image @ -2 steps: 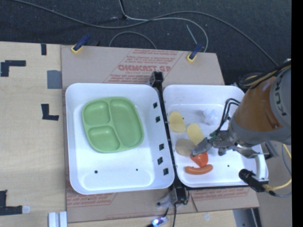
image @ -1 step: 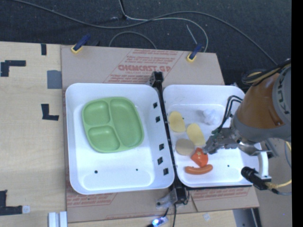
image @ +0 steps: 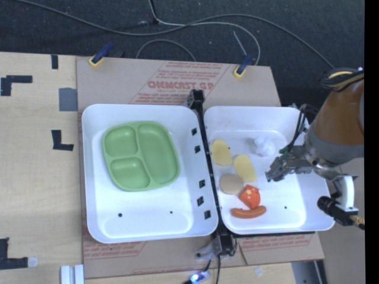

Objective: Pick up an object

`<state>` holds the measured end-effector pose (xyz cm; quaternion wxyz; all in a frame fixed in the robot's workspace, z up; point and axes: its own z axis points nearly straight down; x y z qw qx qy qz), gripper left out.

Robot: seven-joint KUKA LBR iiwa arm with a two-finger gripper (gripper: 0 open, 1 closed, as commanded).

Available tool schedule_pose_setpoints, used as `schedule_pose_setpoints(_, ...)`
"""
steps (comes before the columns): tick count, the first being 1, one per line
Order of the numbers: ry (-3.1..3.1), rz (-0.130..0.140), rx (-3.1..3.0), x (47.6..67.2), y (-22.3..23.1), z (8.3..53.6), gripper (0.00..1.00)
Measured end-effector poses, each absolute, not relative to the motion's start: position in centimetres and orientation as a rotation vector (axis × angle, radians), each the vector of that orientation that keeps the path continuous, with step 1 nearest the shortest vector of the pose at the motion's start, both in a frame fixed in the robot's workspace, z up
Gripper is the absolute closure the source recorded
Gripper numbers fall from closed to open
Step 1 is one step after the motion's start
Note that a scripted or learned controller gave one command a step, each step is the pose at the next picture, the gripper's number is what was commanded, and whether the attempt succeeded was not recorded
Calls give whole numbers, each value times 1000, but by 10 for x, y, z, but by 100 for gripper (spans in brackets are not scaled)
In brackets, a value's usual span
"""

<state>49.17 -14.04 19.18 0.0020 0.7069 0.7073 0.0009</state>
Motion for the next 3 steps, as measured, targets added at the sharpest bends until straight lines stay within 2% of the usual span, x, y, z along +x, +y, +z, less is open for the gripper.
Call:
schedule_pose_setpoints(1,2220,4,2217,486,-141,252,100)
schedule_pose_setpoints(2,2222,1,2219,486,-141,278,100)
schedule_pose_setpoints(3,2230,-1,2216,501,-84,265,100)
